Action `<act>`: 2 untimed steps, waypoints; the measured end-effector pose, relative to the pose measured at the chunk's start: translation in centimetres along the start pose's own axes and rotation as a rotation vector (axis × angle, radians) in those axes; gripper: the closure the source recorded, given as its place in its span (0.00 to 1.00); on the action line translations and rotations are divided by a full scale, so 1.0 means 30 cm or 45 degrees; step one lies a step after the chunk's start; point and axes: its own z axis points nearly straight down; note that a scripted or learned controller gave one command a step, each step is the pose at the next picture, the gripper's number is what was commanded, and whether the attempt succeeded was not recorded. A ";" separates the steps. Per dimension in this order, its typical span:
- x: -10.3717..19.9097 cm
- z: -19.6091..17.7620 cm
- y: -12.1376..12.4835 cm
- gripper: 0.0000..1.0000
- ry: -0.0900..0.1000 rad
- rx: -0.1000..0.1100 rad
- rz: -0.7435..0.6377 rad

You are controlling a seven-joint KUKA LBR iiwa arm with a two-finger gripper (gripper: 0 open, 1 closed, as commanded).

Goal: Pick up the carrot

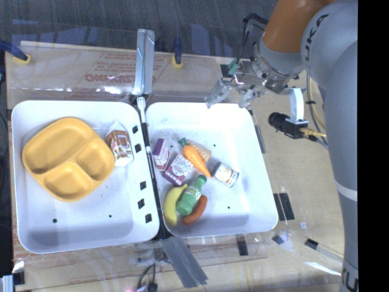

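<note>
Camera view: the hand (230, 95) hangs open over the right bin's (258, 163) far rim, at one o'clock from the carrot (196, 157).

Dark grey floor (91, 5) (carpet-like), tan bench top (304, 181), evenly lit

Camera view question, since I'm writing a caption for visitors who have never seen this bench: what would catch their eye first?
Probably the big yellow divided tray in the left bin, beside a small carton. Next, the right bin's cluster of toy food, with the orange carrot lying at a slant in the middle. The arm's orange band stands out at top right, its gripper poised at that bin's far rim.
</note>
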 end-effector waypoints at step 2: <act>-0.074 0.620 -0.202 0.00 0.005 0.006 1.146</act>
